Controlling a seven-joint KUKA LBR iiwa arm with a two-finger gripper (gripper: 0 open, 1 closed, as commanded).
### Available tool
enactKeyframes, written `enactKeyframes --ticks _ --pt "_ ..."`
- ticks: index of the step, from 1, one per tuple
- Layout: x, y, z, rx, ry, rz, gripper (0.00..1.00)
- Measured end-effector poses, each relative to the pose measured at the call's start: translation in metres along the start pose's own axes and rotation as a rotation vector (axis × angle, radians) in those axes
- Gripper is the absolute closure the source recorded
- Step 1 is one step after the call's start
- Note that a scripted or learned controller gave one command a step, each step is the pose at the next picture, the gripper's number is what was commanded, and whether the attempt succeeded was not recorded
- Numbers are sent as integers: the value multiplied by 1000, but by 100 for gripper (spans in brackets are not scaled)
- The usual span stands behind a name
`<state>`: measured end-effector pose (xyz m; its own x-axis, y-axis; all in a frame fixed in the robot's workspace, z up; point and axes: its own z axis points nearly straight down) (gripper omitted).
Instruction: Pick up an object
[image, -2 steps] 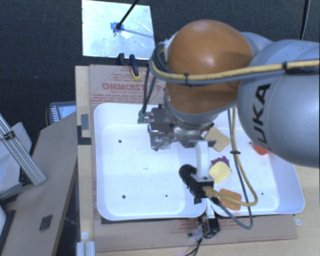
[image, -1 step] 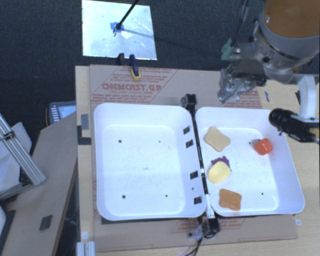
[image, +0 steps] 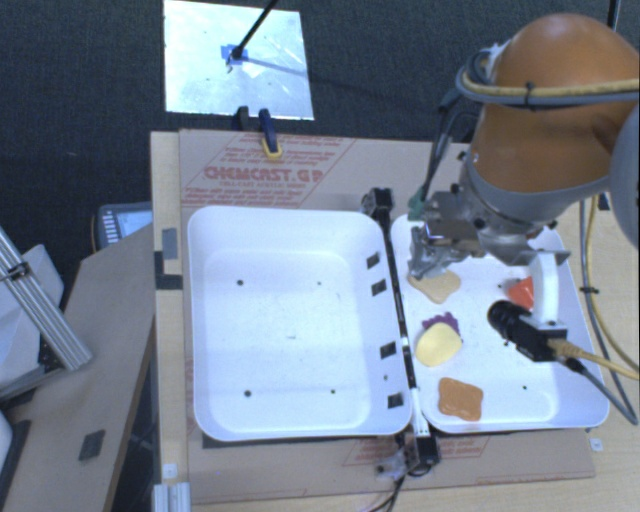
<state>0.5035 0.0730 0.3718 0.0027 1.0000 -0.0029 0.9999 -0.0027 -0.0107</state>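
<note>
Red print on the cardboard sheet (image: 300, 165) under the bins reads roughly "CHEMCAST GP"; the last letters are unclear. Two white bins sit side by side on the table (image: 110, 330): the left bin (image: 205, 330) and the right bin (image: 575, 385). Objects counted in the right bin: one pale tan flat piece (image: 438, 287), one yellow rounded piece (image: 437, 346) touching one purple piece (image: 441, 323) just behind it, one orange-brown flat piece (image: 460, 398) near the front edge, one red-orange piece (image: 520, 293) partly hidden by a white part of the arm. The claw (image: 428, 262) hangs over the back left of the right bin, tips just above or touching the tan piece; claw spread cannot be told from this angle. One yellow-handled clamp (image: 268, 135) grips the cardboard's far edge.
</note>
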Motion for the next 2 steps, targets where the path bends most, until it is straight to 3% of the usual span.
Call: enactKeyframes --ticks 1,2 --pt "71 3 -97 -22 8 -13 100" --pt "122 87 -170 -25 7 -10 100"
